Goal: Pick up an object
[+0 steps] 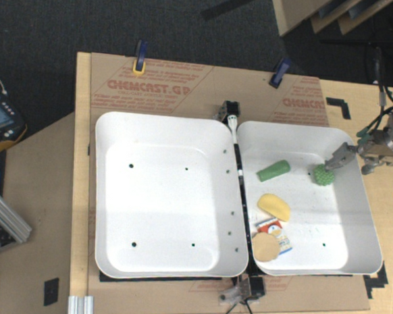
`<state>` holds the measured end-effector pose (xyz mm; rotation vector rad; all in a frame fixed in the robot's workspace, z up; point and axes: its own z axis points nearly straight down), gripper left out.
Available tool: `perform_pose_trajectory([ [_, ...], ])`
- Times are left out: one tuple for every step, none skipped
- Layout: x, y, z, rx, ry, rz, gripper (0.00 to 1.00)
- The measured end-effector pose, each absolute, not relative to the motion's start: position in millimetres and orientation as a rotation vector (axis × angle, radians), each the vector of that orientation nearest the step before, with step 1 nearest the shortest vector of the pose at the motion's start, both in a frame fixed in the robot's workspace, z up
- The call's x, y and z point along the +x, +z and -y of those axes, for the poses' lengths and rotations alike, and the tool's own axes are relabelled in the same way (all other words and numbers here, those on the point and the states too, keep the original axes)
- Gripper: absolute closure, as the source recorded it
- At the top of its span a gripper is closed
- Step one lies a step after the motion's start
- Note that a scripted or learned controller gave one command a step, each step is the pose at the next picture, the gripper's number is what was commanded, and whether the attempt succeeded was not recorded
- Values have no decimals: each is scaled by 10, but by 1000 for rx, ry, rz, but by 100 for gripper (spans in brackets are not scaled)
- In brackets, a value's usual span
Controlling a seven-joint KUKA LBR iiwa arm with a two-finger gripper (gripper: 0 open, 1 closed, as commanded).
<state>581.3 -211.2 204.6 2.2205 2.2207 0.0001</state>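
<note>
The right bin (353, 226) holds several small objects. A green knobbly ball (324, 176) lies near its back right corner. Left of the ball is a green cylinder (274, 170). Further forward are a yellow lump (274, 206), a red, white and blue packet (282, 235) and a tan disc (266, 248). My gripper (351, 165) hangs over the bin's back right edge, open. One grey finger (339, 157) slants down to the ball's upper right side. Nothing sits between the fingers.
The left bin (113, 180) is bare white with a few dark dots. A black hinge strip (238, 183) runs between the two bins. Blue and yellow clamps (140, 60) hold the cardboard base at the back.
</note>
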Motion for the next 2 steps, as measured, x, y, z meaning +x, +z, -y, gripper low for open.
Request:
perform_pose_trajectory([
  [6703, 4004, 2236, 2199, 15, -2210, 0],
  [6668, 3438, 1427, 2218, -2, -2234, 0],
])
